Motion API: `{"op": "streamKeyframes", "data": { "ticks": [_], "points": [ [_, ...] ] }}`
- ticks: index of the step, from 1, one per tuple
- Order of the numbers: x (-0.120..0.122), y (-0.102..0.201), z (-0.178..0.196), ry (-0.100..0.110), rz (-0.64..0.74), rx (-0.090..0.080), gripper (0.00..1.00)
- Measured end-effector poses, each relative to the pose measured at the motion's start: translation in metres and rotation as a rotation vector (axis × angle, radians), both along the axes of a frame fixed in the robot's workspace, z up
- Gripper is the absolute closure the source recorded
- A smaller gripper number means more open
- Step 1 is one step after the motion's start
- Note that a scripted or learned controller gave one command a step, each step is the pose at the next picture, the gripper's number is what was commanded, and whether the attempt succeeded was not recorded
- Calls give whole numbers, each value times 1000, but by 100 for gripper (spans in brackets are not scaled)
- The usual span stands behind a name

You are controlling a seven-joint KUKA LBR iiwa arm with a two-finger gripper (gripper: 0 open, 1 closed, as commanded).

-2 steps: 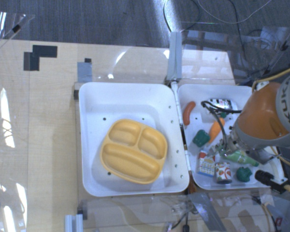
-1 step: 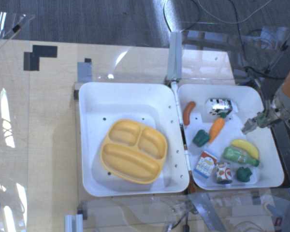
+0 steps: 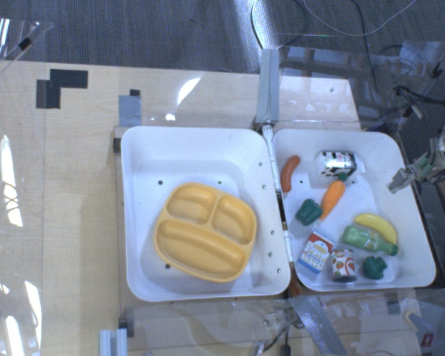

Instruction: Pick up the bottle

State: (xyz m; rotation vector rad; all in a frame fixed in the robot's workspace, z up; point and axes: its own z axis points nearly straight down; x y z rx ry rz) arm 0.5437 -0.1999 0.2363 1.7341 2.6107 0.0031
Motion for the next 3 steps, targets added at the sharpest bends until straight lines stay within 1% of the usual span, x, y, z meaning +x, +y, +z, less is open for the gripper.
{"op": "streamKeyframes", "data": {
  "ticks": [1, 2, 3],
  "points": [
    [-39, 40, -126, -4, 228, -2, 100],
    [-52, -5, -146, -5, 458, -4, 100],
    [-53, 19, -49, -1, 265, -2, 100]
  ]
}}
